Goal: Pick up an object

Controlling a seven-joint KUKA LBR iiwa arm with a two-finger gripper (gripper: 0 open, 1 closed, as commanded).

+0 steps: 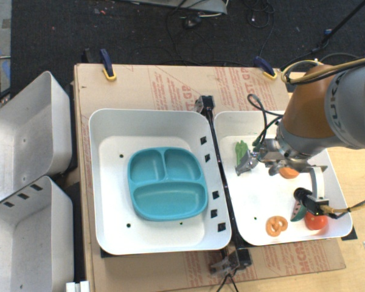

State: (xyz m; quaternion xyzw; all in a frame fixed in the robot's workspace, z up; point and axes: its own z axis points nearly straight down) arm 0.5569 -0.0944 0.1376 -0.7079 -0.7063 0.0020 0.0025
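While the gripper [263, 158] hangs low in the right bin [344, 230], whether it is open or closed I cannot tell. Nothing looks lifted: the green piece [240, 151] lies at its nine o'clock, apparently ungrasped.

Teal divided plate [168, 184] in left bin [103, 163], tool [255, 160] over right bin [243, 224], beside green piece [240, 150]

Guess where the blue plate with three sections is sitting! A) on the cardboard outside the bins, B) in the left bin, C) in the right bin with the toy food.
B: the blue plate lies flat in the middle of the left bin, while the orange pretzel and red tomato are in the right bin.
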